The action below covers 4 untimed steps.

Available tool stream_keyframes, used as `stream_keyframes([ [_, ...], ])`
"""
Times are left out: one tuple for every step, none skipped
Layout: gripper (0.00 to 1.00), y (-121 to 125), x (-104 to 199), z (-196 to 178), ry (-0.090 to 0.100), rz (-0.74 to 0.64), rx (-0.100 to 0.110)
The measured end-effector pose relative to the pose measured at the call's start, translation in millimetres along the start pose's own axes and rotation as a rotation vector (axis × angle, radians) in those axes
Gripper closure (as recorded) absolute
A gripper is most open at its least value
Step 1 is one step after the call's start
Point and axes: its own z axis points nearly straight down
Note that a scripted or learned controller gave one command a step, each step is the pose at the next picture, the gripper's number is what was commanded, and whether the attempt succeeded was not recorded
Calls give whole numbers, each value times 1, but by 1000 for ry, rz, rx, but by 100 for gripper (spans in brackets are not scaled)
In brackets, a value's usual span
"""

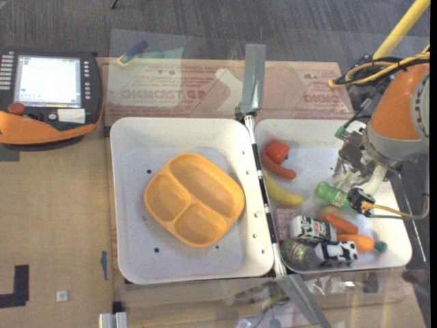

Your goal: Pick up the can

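Two bins sit side by side on the desk [54, 210]. The left bin [130, 142] holds a divided plate [194, 198] at its centre. In the right bin [307, 149], a pepper [276, 152] lies at 11 o'clock, with a banana [283, 193] just below it toward 9 o'clock. The claw [355, 183] hangs over the bin's middle, toward 3 o'clock, just beside a small bottle [330, 194]. The can [298, 252] lies at 7 o'clock, touching a cow figure [338, 251] on its right and a carton [311, 227] above it. A carrot [356, 240] lies at 5 o'clock. A pendant [48, 98] rests on the desk at 10 o'clock, beyond the left bin.
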Motion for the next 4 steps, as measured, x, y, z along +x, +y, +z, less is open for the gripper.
stream_keyframes([
  [0, 81, 21, 30, 2, 87, -6],
  [100, 80, 23, 23, 0, 81, -5],
  [100, 26, 62, -79, 0, 389, -3],
  [0, 26, 62, -79, 0, 389, -2],
])
